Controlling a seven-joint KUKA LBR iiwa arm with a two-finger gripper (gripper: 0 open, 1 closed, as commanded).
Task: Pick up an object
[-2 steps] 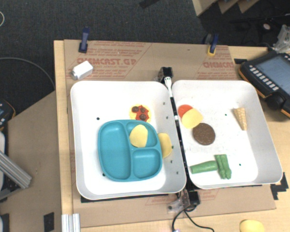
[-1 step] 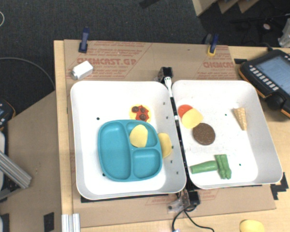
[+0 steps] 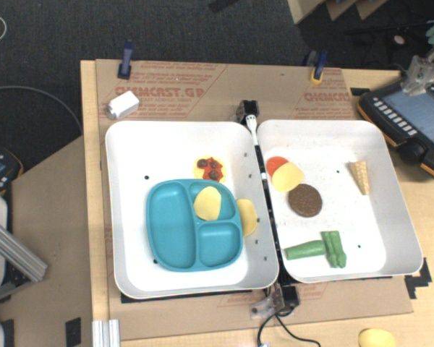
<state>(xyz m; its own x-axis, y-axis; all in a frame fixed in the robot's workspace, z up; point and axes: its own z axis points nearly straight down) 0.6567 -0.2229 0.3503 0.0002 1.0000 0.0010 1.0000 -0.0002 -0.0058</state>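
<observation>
The left bin (image 3: 126, 194) holds a blue divided tray (image 3: 175, 230) with a yellow piece (image 3: 208, 203) resting in it. A second yellow piece (image 3: 247, 216) lies just right of the tray, and a small red and dark item (image 3: 211, 168) sits behind it. In the right bin (image 3: 390, 215) I see a red piece (image 3: 275, 164) touching a yellow piece (image 3: 288, 177), a brown round cookie (image 3: 304, 200), a tan cone (image 3: 360, 176) and green vegetables (image 3: 320, 248) near the front.
A cardboard sheet (image 3: 173, 89) lies under both bins, with a white block (image 3: 123, 105) on it at the back left and two blue clamps (image 3: 126, 60) at the far edge. A dark device (image 3: 398, 118) sits at the right.
</observation>
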